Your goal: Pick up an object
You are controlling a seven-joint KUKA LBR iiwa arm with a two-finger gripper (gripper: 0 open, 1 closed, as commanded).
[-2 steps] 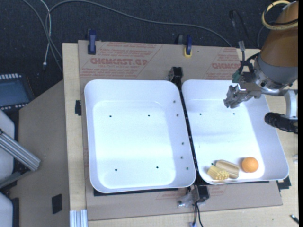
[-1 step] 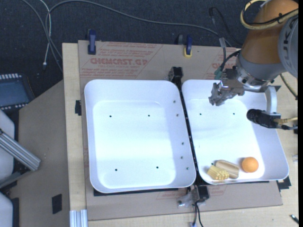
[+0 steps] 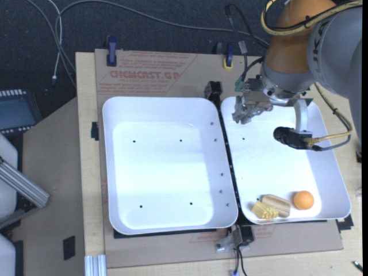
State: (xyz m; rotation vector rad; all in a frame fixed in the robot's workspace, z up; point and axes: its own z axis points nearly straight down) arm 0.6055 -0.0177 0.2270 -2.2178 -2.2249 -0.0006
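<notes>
In the right bin (image 3: pixel 322 171) three small objects lie near the front edge: an orange ball (image 3: pixel 303 200), a tan roll-shaped piece (image 3: pixel 277 202) and a yellow ridged piece (image 3: pixel 264 211) touching it. My gripper (image 3: pixel 244 112) hangs over the bin's back left corner, far from those objects. Nothing shows between its fingers. A black cylindrical part (image 3: pixel 289 137) with a yellow cable juts from the wrist over the bin's middle.
The left bin (image 3: pixel 121 171) lies beside the right one, their rims touching. Both rest on a wooden board (image 3: pixel 149 71) with blue clamps at its back edge. Cables trail over the dark floor behind. The grey arm with its orange band (image 3: pixel 299 33) fills the upper right.
</notes>
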